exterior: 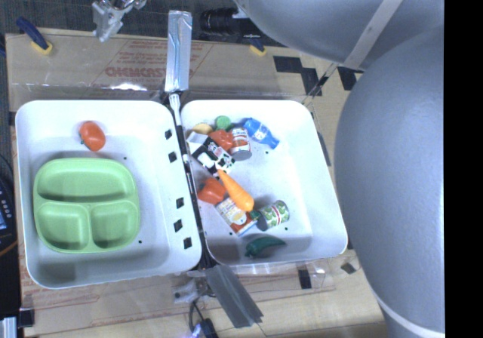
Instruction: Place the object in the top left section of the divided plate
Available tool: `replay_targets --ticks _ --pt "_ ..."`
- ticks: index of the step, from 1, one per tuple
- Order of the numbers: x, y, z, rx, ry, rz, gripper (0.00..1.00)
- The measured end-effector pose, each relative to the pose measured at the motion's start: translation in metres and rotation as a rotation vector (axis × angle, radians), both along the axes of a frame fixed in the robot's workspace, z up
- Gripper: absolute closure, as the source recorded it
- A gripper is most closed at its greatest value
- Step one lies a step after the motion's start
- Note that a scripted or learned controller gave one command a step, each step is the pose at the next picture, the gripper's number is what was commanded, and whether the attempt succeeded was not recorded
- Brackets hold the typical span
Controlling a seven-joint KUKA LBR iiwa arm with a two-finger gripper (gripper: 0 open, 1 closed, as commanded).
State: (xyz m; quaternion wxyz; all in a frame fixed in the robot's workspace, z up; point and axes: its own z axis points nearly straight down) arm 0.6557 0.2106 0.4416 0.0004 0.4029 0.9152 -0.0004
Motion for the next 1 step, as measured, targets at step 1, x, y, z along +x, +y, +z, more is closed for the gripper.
replay_targets --ticks 1 --pt "-0.0089 0.0031 -0.0195 -0.002 0.005 0.103 1.00"
